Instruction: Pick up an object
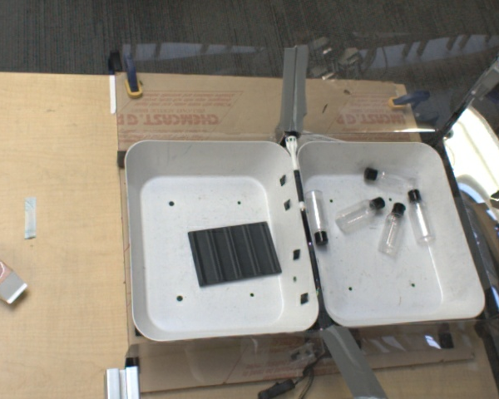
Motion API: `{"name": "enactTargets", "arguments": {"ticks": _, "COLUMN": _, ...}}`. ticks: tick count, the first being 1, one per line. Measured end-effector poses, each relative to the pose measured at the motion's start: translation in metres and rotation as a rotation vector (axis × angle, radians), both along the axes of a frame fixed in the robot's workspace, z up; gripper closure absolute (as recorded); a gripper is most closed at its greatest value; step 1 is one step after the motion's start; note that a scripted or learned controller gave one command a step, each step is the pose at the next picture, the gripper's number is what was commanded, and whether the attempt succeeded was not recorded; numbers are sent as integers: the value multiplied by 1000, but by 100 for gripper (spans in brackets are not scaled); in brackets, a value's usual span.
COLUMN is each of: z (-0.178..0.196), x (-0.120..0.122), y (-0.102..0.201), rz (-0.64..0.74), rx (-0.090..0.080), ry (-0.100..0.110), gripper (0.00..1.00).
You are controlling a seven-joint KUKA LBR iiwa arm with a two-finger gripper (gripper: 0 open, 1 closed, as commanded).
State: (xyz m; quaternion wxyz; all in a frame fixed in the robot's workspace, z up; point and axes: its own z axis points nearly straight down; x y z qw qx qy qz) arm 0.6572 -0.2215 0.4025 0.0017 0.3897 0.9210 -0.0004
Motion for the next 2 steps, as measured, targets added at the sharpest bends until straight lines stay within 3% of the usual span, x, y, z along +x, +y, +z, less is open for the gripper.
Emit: {"name": "enactTargets", "arguments": {"ticks": 2, "z": -8, "x": -13, "y": 0, "rz": 179, "rx": 1, "ry": 3, "gripper": 100}}
